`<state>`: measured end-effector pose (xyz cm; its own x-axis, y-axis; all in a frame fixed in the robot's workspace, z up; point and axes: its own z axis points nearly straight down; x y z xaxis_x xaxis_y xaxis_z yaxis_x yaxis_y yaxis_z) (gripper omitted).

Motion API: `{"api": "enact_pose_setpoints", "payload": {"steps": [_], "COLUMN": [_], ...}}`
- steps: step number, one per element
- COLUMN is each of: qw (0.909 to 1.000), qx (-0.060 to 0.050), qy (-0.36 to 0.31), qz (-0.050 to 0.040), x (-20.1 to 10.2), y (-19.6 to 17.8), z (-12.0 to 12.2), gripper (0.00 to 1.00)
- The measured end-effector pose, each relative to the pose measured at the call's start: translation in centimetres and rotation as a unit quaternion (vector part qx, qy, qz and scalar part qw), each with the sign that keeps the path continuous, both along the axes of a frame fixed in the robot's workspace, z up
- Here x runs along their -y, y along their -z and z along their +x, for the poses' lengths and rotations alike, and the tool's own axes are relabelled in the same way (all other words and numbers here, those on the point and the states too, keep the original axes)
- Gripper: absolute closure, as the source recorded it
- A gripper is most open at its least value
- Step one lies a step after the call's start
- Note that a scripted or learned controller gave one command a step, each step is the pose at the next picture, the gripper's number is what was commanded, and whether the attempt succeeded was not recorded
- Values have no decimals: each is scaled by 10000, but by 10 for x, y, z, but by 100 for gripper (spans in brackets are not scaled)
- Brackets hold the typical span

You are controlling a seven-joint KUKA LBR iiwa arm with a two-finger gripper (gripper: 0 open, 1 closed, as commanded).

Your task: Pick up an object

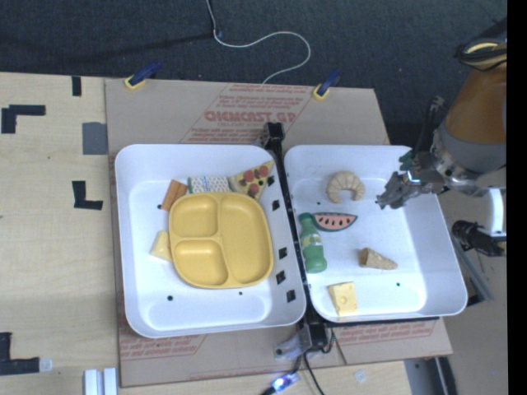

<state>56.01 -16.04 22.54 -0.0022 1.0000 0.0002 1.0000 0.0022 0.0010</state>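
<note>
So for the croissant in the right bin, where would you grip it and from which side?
Grip the croissant across its thick middle, coming straight down from above. It lies flat as an arch with both tips pointing toward the near edge, so the centre looks like the bulkiest part. It sits apart from the watermelon slice, leaving room around it. The gripper is just to its right.

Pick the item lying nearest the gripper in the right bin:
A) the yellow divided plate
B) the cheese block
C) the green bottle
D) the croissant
D: the croissant sits in the far part of the right bin, just to the left of the gripper, closer than the other options.
</note>
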Motion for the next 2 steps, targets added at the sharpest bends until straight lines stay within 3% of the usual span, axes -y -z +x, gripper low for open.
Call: {"api": "enact_pose_setpoints", "payload": {"steps": [2], "qw": [10000], "qx": [-24], "qy": [-13], "qz": [6], "x": [-91], "y": [10], "z": [-27], "gripper": [100]}}
